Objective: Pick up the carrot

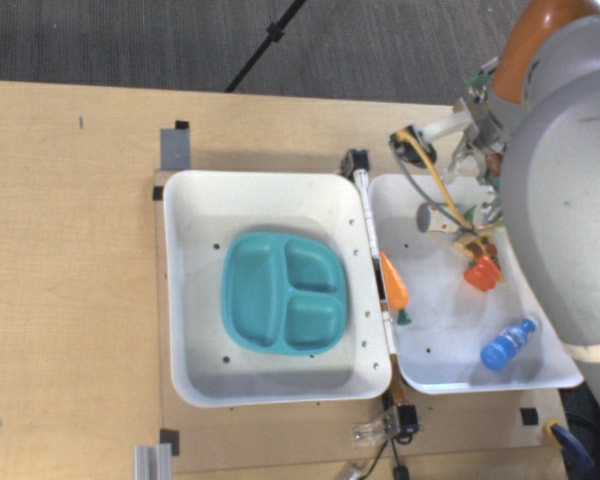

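My tool (pixel 477 240) hangs low over the right bin (pixel 435 368) near a red piece (pixel 482 274), whether spread or pressed together I cannot tell, while the carrot (pixel 393 286) lies apart, tucked against the bin's left wall, awkward for my reach.

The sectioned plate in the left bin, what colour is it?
Teal, plain with no pattern: the sectioned plastic plate shows clearly in the camera view.

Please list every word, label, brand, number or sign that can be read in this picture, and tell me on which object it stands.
None can be read.
Blue bottle: no readable label; too small and blurred.
Teal divided plate, carrot and both white bins: plain, no text visible.
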Controlling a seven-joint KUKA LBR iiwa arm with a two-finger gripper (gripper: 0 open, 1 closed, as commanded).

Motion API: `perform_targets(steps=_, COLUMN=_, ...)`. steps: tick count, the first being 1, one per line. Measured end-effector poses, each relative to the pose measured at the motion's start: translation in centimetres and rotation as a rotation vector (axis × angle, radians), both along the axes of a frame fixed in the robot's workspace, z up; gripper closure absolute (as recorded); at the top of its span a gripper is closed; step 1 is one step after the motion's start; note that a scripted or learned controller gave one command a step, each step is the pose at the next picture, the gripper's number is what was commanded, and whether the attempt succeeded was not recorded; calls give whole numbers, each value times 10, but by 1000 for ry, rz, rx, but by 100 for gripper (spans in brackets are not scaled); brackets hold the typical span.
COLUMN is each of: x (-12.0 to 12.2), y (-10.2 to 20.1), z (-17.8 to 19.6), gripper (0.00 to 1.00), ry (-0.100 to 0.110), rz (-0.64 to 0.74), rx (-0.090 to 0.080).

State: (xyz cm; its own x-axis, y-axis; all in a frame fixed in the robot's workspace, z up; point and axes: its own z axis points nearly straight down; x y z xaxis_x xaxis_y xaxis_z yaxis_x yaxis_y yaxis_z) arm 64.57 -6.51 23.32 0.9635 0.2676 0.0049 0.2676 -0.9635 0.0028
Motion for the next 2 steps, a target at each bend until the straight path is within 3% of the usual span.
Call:
perform_targets(steps=1, x=-52, y=-66, z=-9, gripper=0, ry=4, rz=146, rx=0)
perform_targets(steps=2, x=-12, y=-31, z=-115, gripper=0, ry=1, rz=140, rx=1)
